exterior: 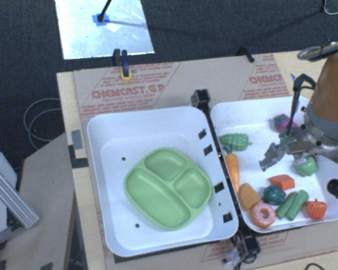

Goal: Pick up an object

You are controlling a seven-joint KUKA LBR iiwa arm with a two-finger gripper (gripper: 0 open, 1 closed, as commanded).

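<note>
My gripper [272,156] hangs over the middle of the right bin [247,121], reaching in from the right under the grey and orange arm [337,97]. Beside it on the right lies a green toy vegetable [306,166]. A red block [282,181] and a teal piece [274,195] lie just below it. An orange carrot [232,168] and a bumpy green vegetable [234,141] lie to its left. A purple item [281,124] sits behind it, partly hidden by the arm.
The left bin [114,138] holds a green divided plate [167,188]. Along the right bin's front lie an orange wedge [248,195], a pink donut [263,214], a green cucumber [292,204] and a red pepper [316,209]. A black divider [218,155] separates the bins.
</note>
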